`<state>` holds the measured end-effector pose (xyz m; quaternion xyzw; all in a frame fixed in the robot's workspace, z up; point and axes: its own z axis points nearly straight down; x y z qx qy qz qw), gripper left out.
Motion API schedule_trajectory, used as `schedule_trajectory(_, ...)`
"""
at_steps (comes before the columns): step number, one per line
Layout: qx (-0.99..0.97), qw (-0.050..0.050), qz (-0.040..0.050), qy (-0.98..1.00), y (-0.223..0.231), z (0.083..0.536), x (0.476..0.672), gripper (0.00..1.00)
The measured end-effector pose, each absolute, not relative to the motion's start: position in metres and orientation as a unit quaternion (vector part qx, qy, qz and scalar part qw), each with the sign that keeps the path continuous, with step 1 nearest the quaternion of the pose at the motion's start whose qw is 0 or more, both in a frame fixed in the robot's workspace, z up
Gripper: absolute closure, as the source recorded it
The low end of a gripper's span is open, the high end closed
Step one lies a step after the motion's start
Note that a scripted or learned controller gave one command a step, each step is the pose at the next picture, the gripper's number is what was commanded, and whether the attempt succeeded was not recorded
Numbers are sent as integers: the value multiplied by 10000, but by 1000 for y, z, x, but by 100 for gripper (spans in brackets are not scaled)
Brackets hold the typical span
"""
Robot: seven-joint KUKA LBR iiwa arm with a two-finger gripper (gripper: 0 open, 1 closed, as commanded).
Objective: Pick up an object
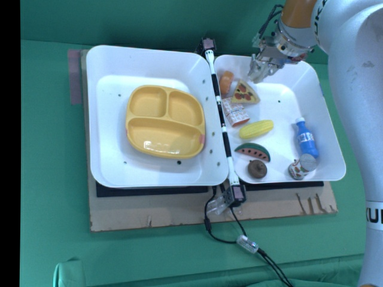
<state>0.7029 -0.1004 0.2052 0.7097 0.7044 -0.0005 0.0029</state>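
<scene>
Camera view: hand (pixel 261 72) low over far corner of right bin (pixel 326 109), just beside pizza slice (pixel 245 92); grasping or released, cannot tell. Nothing lifted yet. Corn cob (pixel 256 128), watermelon slice (pixel 253 151), blue bottle (pixel 306 137) lying in bin. Yellow tray (pixel 166 122) in left bin (pixel 114 61). Whole pick left.

Two white bins (pixel 108 166) sit on a brown board (pixel 149 211) over green cloth (pixel 48 160). Left of centre lies a yellow tray (pixel 164 121) with a small pink spot on its right edge. In the bin at right: an orange pizza slice (pixel 244 93) dotted red, a yellow corn cob (pixel 256 129), a red watermelon slice (pixel 253 152) with green rind and dark seeds, a brown cookie (pixel 257 169), and a blue bottle (pixel 306 137) with a white cap. Upper right, the grey arm (pixel 353 46) wears an orange band (pixel 302 2).
</scene>
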Motion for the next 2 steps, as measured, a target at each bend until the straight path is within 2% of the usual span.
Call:
schedule_trajectory(1, 7100, 42, -22, 7042, -102, 205, 703, 0)
schedule_trajectory(2, 7074, 2, -7, 7069, -107, 194, 703, 0)
